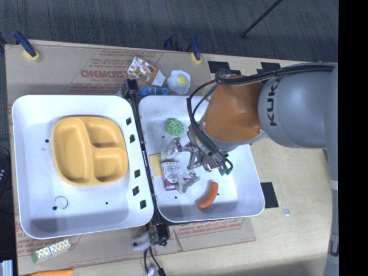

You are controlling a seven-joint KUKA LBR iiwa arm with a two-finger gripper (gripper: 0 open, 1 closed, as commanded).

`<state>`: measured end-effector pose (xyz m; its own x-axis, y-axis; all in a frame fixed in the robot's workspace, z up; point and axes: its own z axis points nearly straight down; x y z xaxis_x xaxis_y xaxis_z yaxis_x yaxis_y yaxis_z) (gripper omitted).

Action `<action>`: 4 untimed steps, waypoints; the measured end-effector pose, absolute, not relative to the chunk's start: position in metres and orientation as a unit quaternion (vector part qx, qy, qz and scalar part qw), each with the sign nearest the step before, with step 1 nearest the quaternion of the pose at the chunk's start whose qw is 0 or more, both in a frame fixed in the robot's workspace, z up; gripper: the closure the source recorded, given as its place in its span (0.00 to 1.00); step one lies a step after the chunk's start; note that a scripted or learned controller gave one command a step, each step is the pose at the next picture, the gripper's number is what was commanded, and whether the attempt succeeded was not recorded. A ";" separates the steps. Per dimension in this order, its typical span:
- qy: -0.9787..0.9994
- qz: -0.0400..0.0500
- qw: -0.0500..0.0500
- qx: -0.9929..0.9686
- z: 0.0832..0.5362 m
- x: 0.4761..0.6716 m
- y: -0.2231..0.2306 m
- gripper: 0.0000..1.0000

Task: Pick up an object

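- Gripper (183, 161) is lowered into the right bin (247, 180), over a red packet (171, 173) lying flat beside a green ball (174, 126).
- Whether the packet is pinched cannot be told.
- An orange sausage (208, 195) lies near, untouched.

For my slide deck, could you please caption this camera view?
Grey KUKA arm's gripper reaches into the right white bin near an orange sausage-shaped toy; yellow divided tray beside.
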<state>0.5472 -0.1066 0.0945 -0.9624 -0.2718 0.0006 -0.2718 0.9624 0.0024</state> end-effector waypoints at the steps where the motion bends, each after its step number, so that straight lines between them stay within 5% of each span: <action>1: -0.983 0.001 -0.003 0.182 0.096 0.635 -0.097 0.00; 2: -0.852 0.000 -0.002 0.524 0.095 0.610 -0.096 0.00; 3: -0.740 -0.001 0.001 0.673 0.092 0.565 -0.101 0.00; 4: -0.761 0.000 0.000 0.649 0.092 0.622 -0.100 0.00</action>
